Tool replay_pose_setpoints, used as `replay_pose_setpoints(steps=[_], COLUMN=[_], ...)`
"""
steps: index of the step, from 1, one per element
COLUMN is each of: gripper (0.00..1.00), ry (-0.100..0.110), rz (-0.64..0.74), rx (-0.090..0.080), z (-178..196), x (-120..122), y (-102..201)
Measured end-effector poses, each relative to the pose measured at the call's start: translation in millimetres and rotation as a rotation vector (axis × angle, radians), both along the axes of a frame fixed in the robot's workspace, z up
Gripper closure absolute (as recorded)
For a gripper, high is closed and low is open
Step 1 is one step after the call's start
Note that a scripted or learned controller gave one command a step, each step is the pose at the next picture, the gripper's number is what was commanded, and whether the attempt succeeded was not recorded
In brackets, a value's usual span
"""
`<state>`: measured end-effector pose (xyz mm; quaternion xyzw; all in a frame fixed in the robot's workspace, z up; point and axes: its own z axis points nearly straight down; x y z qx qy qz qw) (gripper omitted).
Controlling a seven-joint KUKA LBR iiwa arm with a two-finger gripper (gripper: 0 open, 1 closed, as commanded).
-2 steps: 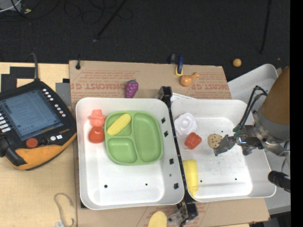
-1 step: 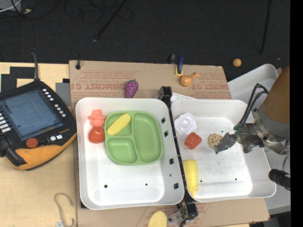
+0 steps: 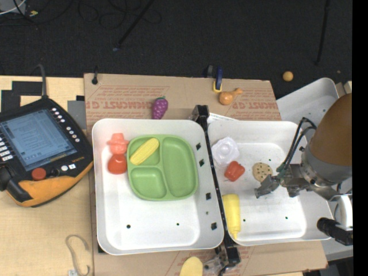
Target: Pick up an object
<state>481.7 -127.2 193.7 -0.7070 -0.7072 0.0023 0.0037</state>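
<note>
Your tool (image 3: 263,190) hangs low in the right bin (image 3: 287,230); you cannot tell its spread. The cookie (image 3: 262,170) lies just beyond its tip: light, stiff, flat. Pinch it across the rim.

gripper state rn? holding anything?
Gripper: over the right bin, just below the cookie; open or shut cannot be told, nothing visibly held.

The cardboard sheet (image 3: 184,94) under the bins bears red print, upside down and mirrored toward twelve o'clock; it looks like "CHEMCAST" with letters after it, though I can't be sure. The screen of the pendant (image 3: 34,140), at nine o'clock, is too blurred to read.
</note>
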Motion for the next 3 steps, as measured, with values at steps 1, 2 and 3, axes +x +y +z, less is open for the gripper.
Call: replay_pose_setpoints(steps=[1,2,3], gripper=[0.0,0.0,0.0], ry=[-0.001,-0.008,-0.009], rz=[0.001,-0.003,-0.004], rx=[0.001,-0.007,-0.005], z=[-44.0,-105.5,-105.4], x=[1.5,6.1,6.2], y=[-0.5,0.2,-1.1])
